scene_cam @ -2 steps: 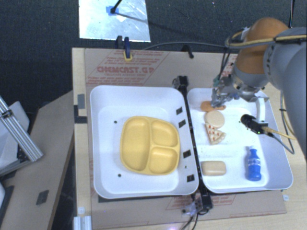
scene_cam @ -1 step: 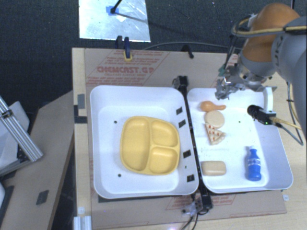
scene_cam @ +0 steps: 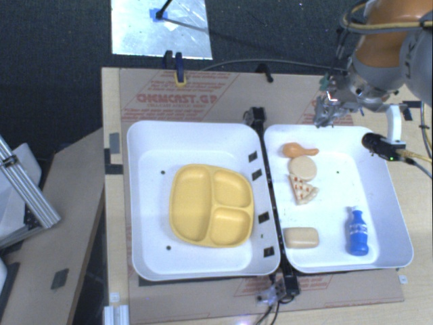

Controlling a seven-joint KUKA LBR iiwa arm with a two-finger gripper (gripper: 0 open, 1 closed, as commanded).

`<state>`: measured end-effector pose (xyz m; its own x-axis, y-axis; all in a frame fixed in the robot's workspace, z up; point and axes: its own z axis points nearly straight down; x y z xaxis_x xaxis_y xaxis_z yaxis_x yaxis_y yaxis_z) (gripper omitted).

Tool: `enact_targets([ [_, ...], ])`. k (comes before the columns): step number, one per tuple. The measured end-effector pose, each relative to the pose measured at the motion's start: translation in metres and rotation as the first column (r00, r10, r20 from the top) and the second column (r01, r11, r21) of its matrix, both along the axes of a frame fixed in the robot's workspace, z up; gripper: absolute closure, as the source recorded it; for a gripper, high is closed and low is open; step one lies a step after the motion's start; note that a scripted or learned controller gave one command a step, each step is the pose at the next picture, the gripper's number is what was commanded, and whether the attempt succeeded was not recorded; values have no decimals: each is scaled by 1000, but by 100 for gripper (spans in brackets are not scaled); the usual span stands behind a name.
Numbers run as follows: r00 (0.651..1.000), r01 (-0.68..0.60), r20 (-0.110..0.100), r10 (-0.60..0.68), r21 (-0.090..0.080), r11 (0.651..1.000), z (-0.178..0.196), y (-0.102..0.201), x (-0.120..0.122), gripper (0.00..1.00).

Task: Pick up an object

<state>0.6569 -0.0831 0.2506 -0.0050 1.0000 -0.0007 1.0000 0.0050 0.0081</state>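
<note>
The claw (scene_cam: 329, 116) hangs over the far rim of the right bin (scene_cam: 382, 202), near its far-left corner, under the grey arm (scene_cam: 389, 42) with its orange band. It is small and dark against the cardboard here; whether it is open or closed I cannot tell, and nothing shows in its grip.

In the right bin lie five things. A blue bottle (scene_cam: 356, 231) lies near the front right, long axis running near to far, cap toward the far side. A tan block (scene_cam: 301, 237) sits at the front left, its long side running left to right. A pizza slice (scene_cam: 303, 190) lies mid-left, its tip pointing forward and right. Just beyond it is a pale round piece (scene_cam: 303, 168), touching or nearly so, and beyond that an orange piece (scene_cam: 298, 150), long axis left to right.

The left bin (scene_cam: 145, 181) holds a yellow tray (scene_cam: 211, 205) with three compartments. Both bins rest on the desk (scene_cam: 111, 114).
</note>
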Motion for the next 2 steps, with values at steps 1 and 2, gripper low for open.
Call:
enact_targets([
  [1, 1000, -4, -8, 4, 3, 1000, -10, 55, -22, 100],
  [2, 1000, -3, -9, 3, 3, 1000, -19, 99, -38, 100],
])
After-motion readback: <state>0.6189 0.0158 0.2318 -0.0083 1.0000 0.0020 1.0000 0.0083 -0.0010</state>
